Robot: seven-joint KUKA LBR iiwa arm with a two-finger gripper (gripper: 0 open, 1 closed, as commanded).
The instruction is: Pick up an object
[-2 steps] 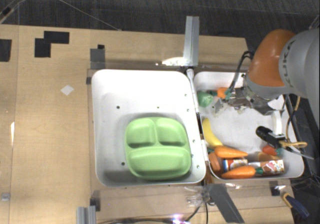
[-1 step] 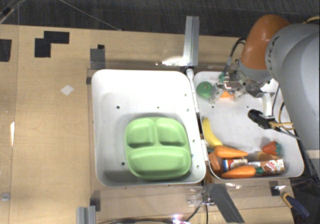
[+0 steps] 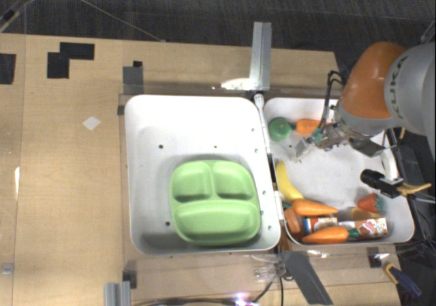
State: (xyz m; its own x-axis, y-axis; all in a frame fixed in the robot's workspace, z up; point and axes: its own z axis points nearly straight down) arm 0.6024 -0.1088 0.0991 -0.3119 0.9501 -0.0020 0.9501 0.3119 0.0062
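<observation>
Nearest us, below the pincer [image 3: 308,144], we see two smooth tapered carrots [image 3: 320,221] flanking a labelled bottle [image 3: 360,227], with a curved banana [image 3: 287,185] beside. Left of it lies a green compartment tray [image 3: 214,200]. Just beyond its tips sit a round green ball [image 3: 278,128] and another carrot [image 3: 307,125]; we cannot tell its opening.

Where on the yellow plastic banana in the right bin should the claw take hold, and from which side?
Probably at the middle of the yellow plastic banana, coming straight down from above. It lies flat along the right white bin's left wall, so closing across its narrow width may be cramped on the wall side. Its lower end meets an orange plastic carrot, while its upper half looks freer.
</observation>
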